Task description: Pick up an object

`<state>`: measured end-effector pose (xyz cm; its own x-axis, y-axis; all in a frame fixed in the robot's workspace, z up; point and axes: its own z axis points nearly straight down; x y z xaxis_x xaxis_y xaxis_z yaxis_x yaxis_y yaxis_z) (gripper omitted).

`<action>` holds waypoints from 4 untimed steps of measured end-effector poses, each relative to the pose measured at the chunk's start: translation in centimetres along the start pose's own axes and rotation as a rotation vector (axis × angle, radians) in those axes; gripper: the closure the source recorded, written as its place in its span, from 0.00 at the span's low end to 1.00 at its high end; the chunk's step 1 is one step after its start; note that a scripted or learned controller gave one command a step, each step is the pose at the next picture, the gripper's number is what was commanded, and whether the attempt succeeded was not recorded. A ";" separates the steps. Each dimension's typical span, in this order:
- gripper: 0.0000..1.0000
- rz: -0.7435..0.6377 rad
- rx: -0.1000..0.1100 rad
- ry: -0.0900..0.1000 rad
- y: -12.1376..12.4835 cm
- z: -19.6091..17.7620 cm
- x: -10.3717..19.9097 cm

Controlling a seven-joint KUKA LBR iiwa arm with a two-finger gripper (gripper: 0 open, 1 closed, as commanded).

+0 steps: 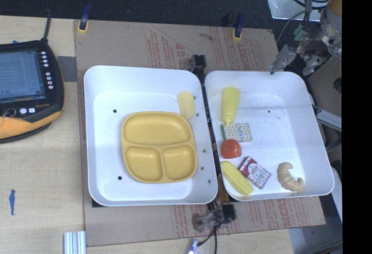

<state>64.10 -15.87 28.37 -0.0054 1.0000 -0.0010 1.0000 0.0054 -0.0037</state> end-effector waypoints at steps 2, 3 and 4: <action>0.00 -0.002 0.002 -0.001 -0.7 19.3 6.7; 0.00 -0.001 -0.002 0.001 1.6 19.1 5.6; 0.00 -0.001 0.000 0.001 1.6 19.1 6.5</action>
<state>65.62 -9.37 9.21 -0.0066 1.0000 -0.0001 1.0000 0.0066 -0.0039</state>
